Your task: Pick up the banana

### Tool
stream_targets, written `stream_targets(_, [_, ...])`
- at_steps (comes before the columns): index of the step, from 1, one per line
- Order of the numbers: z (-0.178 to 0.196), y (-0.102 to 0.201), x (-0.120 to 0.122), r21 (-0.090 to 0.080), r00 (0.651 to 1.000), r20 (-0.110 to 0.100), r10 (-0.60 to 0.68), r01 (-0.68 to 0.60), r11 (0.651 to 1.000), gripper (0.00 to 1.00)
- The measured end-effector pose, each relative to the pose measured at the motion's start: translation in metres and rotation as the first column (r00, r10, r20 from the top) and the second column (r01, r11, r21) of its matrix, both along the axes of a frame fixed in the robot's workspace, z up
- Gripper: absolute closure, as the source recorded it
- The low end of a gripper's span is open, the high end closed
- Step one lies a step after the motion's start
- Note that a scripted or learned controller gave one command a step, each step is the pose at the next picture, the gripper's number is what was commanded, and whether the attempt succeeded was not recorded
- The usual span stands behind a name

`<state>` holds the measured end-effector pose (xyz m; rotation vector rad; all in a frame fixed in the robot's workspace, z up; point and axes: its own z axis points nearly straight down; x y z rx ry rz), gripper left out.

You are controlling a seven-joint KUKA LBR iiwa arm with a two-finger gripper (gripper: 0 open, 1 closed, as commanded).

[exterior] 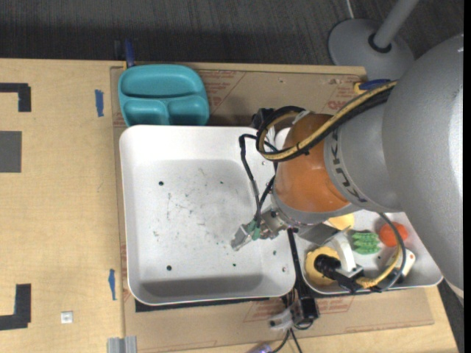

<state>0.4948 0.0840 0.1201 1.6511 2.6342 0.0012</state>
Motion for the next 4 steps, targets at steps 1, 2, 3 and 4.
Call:
stream_targets(1, [-0.0001,-0.0006,-0.0004,-0.001,1.000,-0.001,0.021,-0.021,1.000,0.00])
stream_targets(2, [-0.0001,-0.0016,-0.0007,-0.003,0.999,-0.004,0.051,-0.051,0.999,0.00])
stream_targets(3, [-0.0002,-0.0011,-0.0006,-0.003,0.999,-0.003,0.045,-0.045,0.999,0.00])
stream_targets(4, [-0.0003,-0.0010,-0.0006,-0.003,0.999,-0.003,0.049,-0.049,0.999,0.00])
